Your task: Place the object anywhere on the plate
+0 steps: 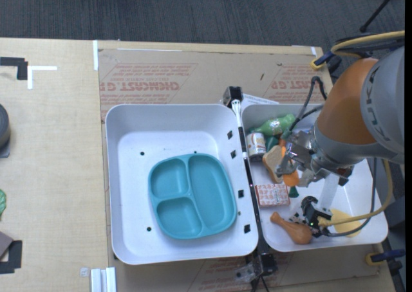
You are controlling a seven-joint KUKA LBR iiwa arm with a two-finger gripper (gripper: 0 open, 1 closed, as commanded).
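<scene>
Plate [192, 195] sat in the left bin [122, 175] as target. I positioned the gripper [291, 167] over the right bin's toys [273, 149]; its state was indeterminable.

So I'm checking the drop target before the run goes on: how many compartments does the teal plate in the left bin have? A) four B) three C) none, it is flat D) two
B: the teal plate in the left bin shows raised ridges splitting it into one long compartment and two smaller ones.
</scene>
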